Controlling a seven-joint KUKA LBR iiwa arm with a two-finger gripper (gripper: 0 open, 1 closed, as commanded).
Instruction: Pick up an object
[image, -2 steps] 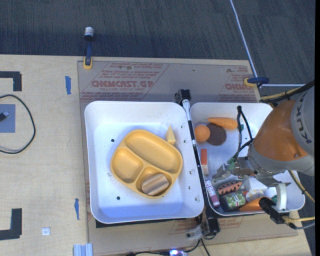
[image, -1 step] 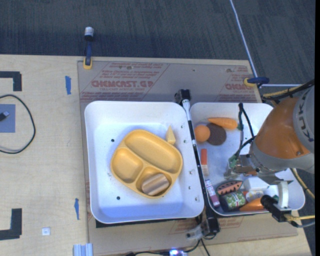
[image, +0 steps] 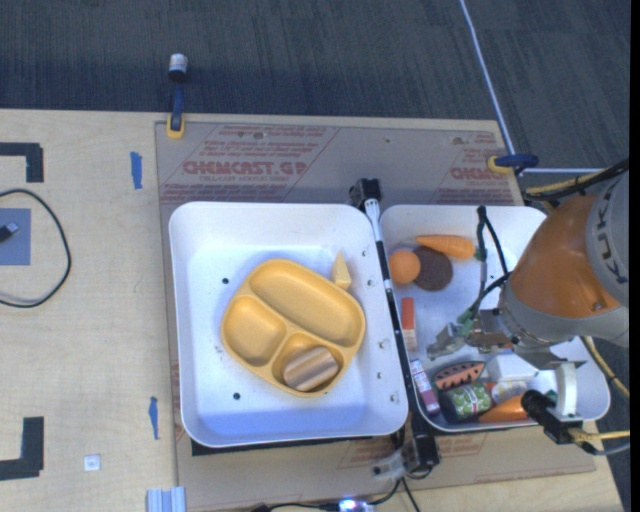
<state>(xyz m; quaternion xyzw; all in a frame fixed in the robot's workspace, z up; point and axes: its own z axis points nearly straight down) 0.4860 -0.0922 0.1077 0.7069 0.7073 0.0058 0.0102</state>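
Observation:
The right bin (image: 452, 300) holds several small objects. An orange ball (image: 404, 266), a dark brown round piece (image: 435, 268) and a carrot (image: 447, 245) lie at its far end. Along its left wall lie a red stick (image: 408, 323) and a purple item (image: 425, 390). At the near end sit a red slice (image: 458, 375), a green can (image: 468, 400) and an orange piece (image: 505, 408). My gripper (image: 455, 338) hangs low over the middle of this bin, just above the red slice, pointing left. Nothing visibly sits in it.
The left bin (image: 200, 300) carries a yellow divided tray (image: 290, 310) with a bread-like roll (image: 311, 367) in its near compartment. A pale yellow wedge (image: 342, 270) rests by the tray's far right corner. Black cables (image: 487, 250) trail off the arm over the right bin.

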